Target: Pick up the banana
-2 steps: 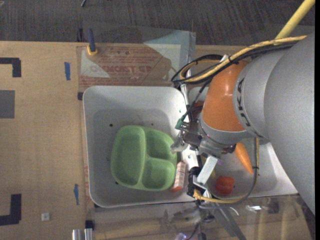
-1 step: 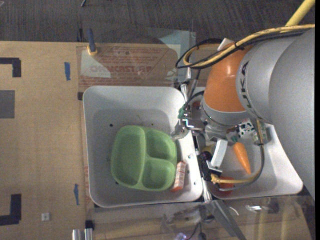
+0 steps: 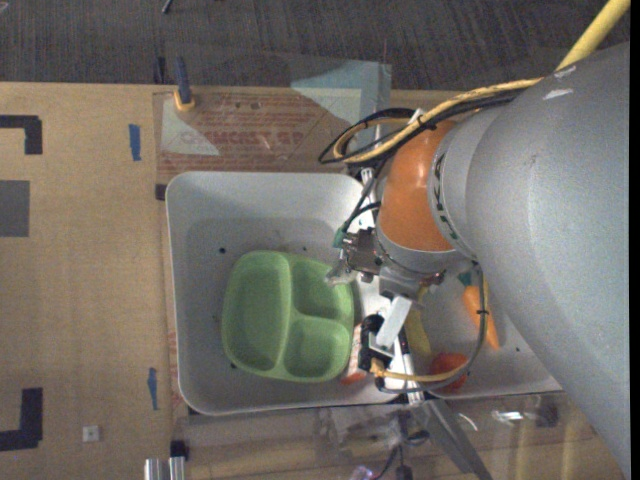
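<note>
A short stretch of the yellow banana (image 3: 420, 340) shows in the right bin (image 3: 520, 363), just right of the arm's wrist; the arm covers the rest of it. My gripper (image 3: 362, 260) hangs below the orange band, over the wall between the two bins, by the right edge of a green divided plate (image 3: 285, 316). The wrist hides the gripper's tips, and nothing shows held in it.
The green plate lies in the left bin (image 3: 195, 268). In the right bin an orange carrot (image 3: 478, 313) and a red-orange piece (image 3: 448, 366) lie near the banana. A small orange bit (image 3: 352, 376) sits by the plate's lower right corner. The grey arm covers most of the right bin.
</note>
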